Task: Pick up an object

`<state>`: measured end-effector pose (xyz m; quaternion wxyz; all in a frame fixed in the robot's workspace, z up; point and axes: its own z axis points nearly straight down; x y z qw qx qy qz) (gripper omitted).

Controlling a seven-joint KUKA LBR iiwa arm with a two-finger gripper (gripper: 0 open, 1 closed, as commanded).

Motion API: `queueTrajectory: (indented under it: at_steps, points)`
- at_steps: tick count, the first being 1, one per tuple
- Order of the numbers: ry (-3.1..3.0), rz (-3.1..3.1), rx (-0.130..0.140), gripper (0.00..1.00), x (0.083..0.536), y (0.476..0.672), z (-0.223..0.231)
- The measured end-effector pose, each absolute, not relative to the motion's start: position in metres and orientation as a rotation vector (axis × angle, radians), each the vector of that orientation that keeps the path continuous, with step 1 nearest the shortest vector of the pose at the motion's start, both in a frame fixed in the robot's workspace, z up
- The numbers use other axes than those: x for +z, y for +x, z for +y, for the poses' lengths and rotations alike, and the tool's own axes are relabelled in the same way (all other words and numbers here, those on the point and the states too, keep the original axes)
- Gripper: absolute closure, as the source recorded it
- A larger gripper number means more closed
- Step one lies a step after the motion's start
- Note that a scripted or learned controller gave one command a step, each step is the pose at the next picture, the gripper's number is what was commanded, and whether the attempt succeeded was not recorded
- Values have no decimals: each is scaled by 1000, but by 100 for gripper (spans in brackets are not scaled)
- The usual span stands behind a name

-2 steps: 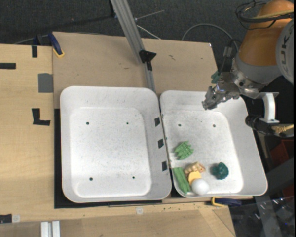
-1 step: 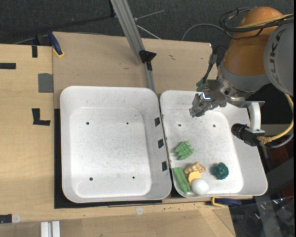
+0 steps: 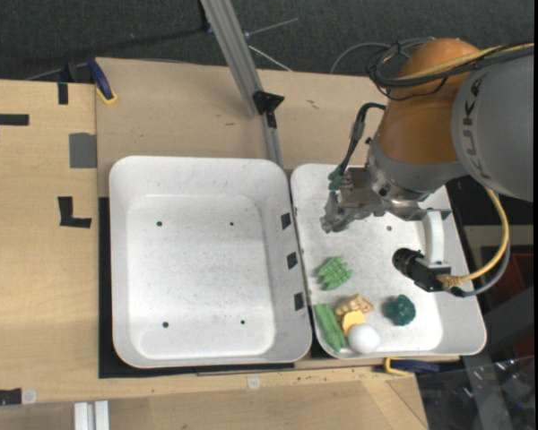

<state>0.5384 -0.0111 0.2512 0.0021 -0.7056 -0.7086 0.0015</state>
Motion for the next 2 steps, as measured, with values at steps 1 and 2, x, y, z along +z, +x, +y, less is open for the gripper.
queueTrajectory:
  at_steps: [1, 2]
  points:
    - [-2212, -2223, 5, 100, 234, 512, 35]
    - [-2212, -2225, 5, 100, 219, 497, 85]
